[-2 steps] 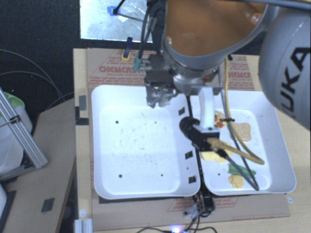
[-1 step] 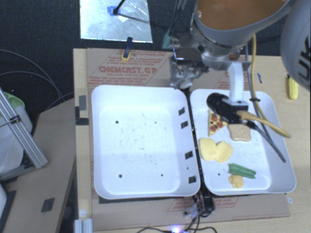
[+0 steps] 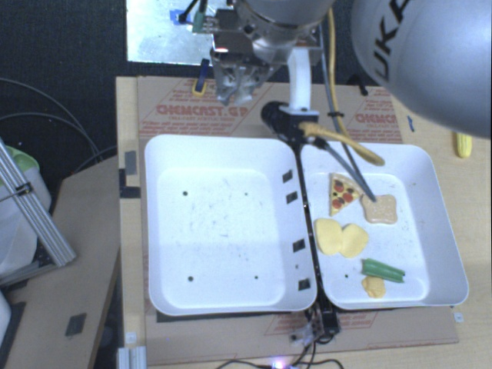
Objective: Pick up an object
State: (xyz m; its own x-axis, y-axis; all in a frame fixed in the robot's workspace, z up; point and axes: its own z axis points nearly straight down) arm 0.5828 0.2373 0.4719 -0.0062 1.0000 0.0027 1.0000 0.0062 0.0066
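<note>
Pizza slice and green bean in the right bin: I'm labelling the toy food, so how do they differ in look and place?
The pizza slice is a yellow wedge dotted red; the green bean is a plain green strip. The pizza slice lies toward the bin's far end, the green bean toward its near end. The pizza slice points down the view, while the green bean lies crosswise. Both lie flat in the right bin.

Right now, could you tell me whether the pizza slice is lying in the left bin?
No, the pizza slice lies in the right bin, beside the toast piece.
</note>
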